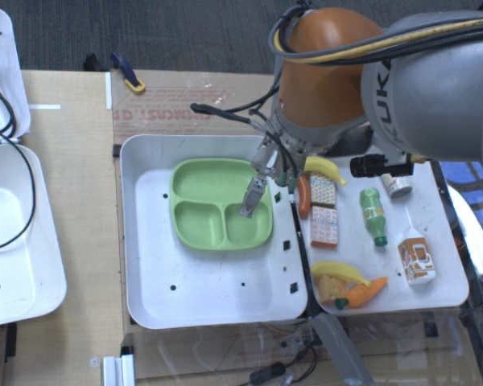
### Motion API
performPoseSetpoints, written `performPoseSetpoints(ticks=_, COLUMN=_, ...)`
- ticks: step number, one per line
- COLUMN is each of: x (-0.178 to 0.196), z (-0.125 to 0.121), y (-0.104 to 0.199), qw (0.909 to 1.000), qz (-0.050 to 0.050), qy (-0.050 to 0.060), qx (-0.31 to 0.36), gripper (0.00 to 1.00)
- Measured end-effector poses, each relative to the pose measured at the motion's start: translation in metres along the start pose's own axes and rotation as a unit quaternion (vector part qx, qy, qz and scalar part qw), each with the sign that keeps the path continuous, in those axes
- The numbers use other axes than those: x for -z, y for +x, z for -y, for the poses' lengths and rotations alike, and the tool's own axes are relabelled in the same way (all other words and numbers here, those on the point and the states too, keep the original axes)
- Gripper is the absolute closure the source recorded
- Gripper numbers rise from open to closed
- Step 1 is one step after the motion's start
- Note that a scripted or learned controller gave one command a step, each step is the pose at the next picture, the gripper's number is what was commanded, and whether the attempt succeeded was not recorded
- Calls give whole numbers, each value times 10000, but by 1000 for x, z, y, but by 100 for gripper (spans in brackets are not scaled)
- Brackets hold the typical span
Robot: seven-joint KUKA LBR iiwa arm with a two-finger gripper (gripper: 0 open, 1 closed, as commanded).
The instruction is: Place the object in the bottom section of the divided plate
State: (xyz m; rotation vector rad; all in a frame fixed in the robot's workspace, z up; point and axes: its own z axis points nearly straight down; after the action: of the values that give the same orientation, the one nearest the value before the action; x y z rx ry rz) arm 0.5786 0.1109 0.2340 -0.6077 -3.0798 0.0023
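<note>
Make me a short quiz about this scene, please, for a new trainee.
1. True or false: the green divided plate lies in the right bin.
2. Which fruit touches the carrot? A apple, B banana, C grape.
3. The green bottle lies in the ____ bin.

Key: 1 false, it lies in the left bin. 2 B. 3 right.

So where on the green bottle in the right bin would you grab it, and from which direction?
Take the green bottle across its body, mid-length, coming straight down from above. It lies flat with its long axis running up and down the view, clear space on both long sides, so the pincer fingers should straddle it left to right.
</note>
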Motion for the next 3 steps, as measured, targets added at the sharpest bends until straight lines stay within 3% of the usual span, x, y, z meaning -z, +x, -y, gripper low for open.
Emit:
performPoseSetpoints(ticks=1, x=8, z=0, y=-1, qw=10000, qz=-1, qy=1, qx=-19, gripper=100)
performPoseSetpoints(ticks=2, x=8, z=1, y=-1, qw=10000, qz=-2, qy=3, qx=-21, gripper=0)
performPoseSetpoints(ticks=3, x=15, z=1, y=-3, qw=10000, qz=0, qy=4, qx=-40, gripper=100)
